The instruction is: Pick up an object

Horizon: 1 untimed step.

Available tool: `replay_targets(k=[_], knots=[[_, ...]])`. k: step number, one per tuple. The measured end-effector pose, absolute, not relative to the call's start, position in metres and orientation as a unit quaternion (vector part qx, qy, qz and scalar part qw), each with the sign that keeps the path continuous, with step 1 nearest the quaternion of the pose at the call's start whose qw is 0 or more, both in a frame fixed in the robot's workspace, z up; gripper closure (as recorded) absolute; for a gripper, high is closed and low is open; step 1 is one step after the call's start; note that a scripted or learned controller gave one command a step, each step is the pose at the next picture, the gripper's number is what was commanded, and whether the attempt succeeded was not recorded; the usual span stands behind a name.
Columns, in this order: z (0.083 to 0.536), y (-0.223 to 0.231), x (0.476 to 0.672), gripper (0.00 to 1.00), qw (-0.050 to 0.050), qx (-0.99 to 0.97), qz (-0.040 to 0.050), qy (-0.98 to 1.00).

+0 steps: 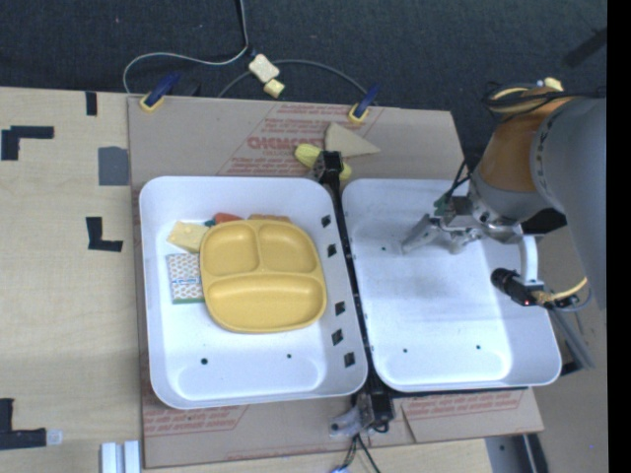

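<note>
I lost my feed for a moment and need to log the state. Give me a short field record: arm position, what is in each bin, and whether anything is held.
arm: reaching in from the right, gripper over the right bin, near its upper edge
held object: none seen between the fingers
left bin: yellow divided plate lying flat, partly covering several small items along its upper left edge
small items: pale yellow piece, patterned card, red sliver
task status: pick not yet made

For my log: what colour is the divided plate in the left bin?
Yellow; the divided plate shows in the camera view.
</note>
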State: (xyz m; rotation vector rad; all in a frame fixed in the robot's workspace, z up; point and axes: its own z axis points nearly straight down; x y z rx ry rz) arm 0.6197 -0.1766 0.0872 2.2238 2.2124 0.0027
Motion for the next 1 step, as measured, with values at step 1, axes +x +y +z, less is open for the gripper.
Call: replay_targets(k=[1], knots=[[0.2313,-0.2251,0.6485,0.0,0.009,0.707,0.003,0.707]])
